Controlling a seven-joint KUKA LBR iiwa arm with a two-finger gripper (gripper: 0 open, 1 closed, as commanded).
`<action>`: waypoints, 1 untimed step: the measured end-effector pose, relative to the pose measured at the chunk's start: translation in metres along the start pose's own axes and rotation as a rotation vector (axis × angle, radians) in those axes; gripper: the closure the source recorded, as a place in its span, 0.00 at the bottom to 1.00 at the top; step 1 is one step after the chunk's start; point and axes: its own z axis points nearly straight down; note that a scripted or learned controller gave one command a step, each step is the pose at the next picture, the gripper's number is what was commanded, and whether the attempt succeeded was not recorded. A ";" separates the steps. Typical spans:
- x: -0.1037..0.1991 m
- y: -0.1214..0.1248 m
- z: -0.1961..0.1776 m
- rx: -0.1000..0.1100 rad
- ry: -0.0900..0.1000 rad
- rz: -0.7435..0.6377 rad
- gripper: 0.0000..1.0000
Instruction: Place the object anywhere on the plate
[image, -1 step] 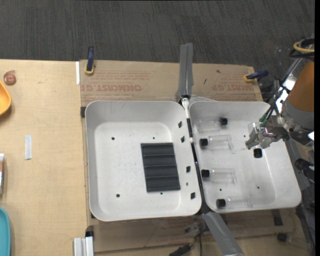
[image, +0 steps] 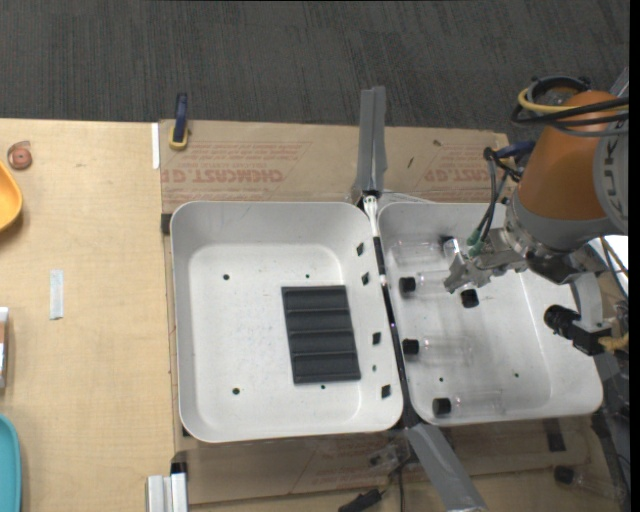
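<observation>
arm: a grey robot arm (image: 565, 170) with a big orange band comes in from the right and leans over the right bin.
pincer: the pincer (image: 468, 285) hangs low over the upper part of the right bin. i cannot tell if it is open or closed, and i see nothing held in it.
left bin: the white left bin (image: 200, 300) sits on the surface. it has a few small dark dots on its floor.
plate: a black ridged plate (image: 320, 334) lies flat near the middle of the left bin. it looks like a dark block with lines across it. nothing lies on top of it.
right bin: the white right bin (image: 520, 380) sits just beside the left bin, touching it along the middle edge.
object: something clear and shiny (image: 425, 262) lies in the upper left part of the right bin, near the pincer. it is too see-through to tell its shape.
black bits: small black clips (image: 408, 285) sit along the left side of the right bin.
surface: a tan surface (image: 90, 200) is under both bins.
far left: an orange thing (image: 8, 200) peeks in at the left edge.
</observation>
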 end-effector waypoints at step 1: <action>0.067 0.023 -0.001 -0.002 -0.001 -0.254 1.00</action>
